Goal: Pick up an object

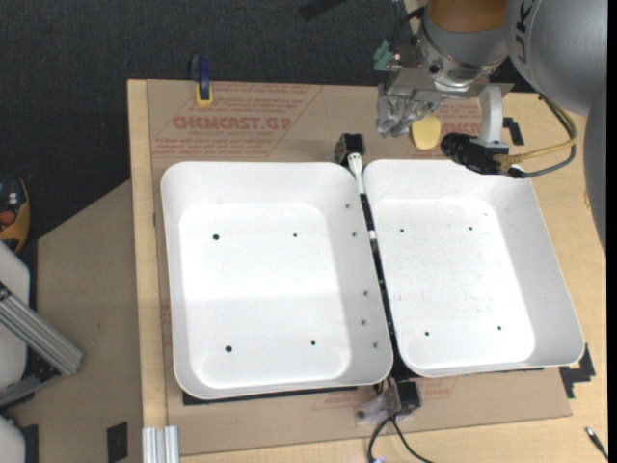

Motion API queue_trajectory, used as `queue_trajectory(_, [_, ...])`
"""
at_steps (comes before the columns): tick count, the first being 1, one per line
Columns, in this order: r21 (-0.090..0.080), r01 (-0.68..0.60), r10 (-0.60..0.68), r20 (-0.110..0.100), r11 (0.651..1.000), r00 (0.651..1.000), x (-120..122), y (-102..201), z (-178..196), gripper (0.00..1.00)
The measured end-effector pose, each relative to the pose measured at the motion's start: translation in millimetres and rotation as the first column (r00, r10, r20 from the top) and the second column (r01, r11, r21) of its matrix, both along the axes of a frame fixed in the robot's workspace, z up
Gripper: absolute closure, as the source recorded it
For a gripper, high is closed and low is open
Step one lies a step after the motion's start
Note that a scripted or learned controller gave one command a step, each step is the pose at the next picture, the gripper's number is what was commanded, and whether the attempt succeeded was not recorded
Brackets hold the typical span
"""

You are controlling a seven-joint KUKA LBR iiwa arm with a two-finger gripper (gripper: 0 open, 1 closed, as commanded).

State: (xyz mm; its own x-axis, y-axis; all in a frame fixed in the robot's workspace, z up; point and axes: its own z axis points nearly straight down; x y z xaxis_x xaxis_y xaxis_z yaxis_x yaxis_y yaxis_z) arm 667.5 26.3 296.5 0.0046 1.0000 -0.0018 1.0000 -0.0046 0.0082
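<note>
- Object (pixel 425 131): small pale-yellow piece, rounded and soft-looking, possibly foam; it sits at the gripper tips, above the bench behind the right bin's far rim, outside both bins.
- Gripper (pixel 403 122): metal fingers point down, just left of the yellow piece and touching it or nearly so. Whether the fingers pinch the piece or merely stand beside it cannot be told; the jaw state cannot be told either.
- Step in hand, as judged: securing or lifting the piece. Confirm that the piece sits between the fingers before raising; lift straight up, slowly, since a rounded soft body can slip out sideways.
- Arm (pixel 569 27): smooth grey casing, orange band (pixel 468 3) above the wrist.
- Right bin (pixel 540 258) and left bin (pixel 183 258): shallow, white, smooth plastic with rounded corners.
- Bench (pixel 241 114): flat brown board with printed lettering.
</note>
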Motion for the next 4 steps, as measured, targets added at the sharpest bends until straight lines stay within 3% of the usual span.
queue_trajectory(1, [-0.001, 0.001, -0.001, -0.003, 1.0, 1.0, -37, -53, 40, 1.0])
queue_trajectory(2, [0.002, -0.007, 0.007, -0.014, 1.0, 1.0, -2, -30, -23, 1.0])
queue_trajectory(3, [0.002, -0.006, 0.006, -0.004, 1.0, 1.0, -18, -21, 13, 1.0])
queue_trajectory(4, [0.005, -0.014, 0.015, -0.014, 1.0, 1.0, -20, 81, -33, 1.0])
